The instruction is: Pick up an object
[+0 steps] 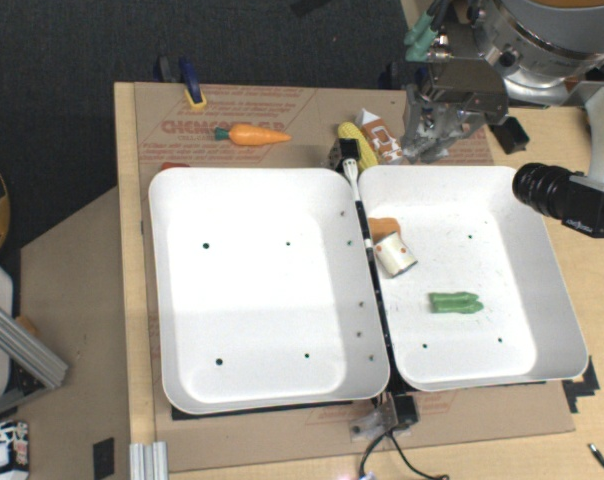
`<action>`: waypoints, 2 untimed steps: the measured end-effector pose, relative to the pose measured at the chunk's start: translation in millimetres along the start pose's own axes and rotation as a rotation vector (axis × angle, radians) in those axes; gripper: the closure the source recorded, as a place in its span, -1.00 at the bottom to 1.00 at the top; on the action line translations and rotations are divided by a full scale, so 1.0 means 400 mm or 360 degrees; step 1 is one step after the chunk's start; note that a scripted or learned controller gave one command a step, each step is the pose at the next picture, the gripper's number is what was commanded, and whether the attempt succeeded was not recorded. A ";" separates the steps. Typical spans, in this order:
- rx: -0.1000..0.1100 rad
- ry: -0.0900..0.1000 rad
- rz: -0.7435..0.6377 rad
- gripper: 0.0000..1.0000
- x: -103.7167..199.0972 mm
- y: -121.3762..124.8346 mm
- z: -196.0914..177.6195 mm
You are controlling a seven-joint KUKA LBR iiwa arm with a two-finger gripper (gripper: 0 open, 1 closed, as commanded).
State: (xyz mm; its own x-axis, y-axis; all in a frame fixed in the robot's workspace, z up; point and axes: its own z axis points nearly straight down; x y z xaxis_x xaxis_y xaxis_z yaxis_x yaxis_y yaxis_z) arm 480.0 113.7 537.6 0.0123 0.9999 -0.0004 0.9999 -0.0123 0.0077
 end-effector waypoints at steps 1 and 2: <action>0.0012 -0.0003 0.0002 1.00 -0.267 0.001 0.004; 0.0034 -0.0001 -0.0037 1.00 0.023 -0.008 0.296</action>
State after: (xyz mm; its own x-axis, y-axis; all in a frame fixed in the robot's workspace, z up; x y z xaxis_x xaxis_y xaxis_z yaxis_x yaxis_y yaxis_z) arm 477.6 122.7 419.1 -0.0110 0.9999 -0.0007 0.9998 0.0110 -0.0134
